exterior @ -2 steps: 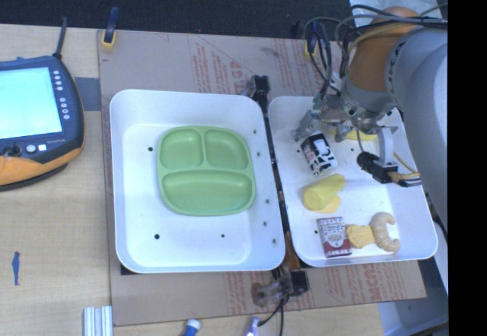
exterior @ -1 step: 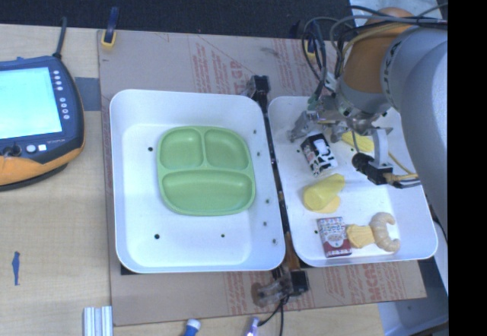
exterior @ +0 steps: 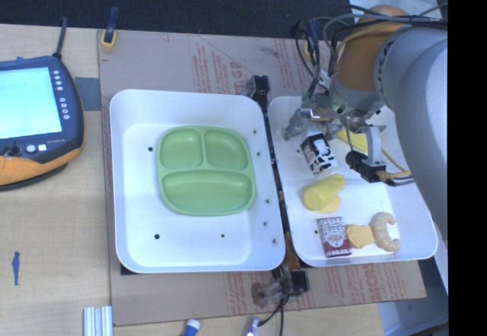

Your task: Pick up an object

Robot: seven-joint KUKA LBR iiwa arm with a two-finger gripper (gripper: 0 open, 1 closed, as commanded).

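**Gripper low over the right bin's far end**

Over the far-left corner of the right bin [exterior: 426,247], the gripper [exterior: 327,125] hangs low beneath the arm's [exterior: 411,76] orange band, and whether it is open or closed cannot be made out from this angle. Just below it, a small black-and-white object [exterior: 319,154] lies on the bin floor, very close to the tool, though contact cannot be judged. Next toward the near edge comes a yellow lumpy toy [exterior: 323,193]. Along the near edge sit a red-and-white packet [exterior: 332,236], a small yellow piece [exterior: 358,236] beside it, and a tan curved piece [exterior: 385,231] touching that one. Across in the left bin [exterior: 137,236], a green divided plate [exterior: 205,170] sits at the centre. On the bench's left edge rests a teach pendant [exterior: 34,118], screen lit.
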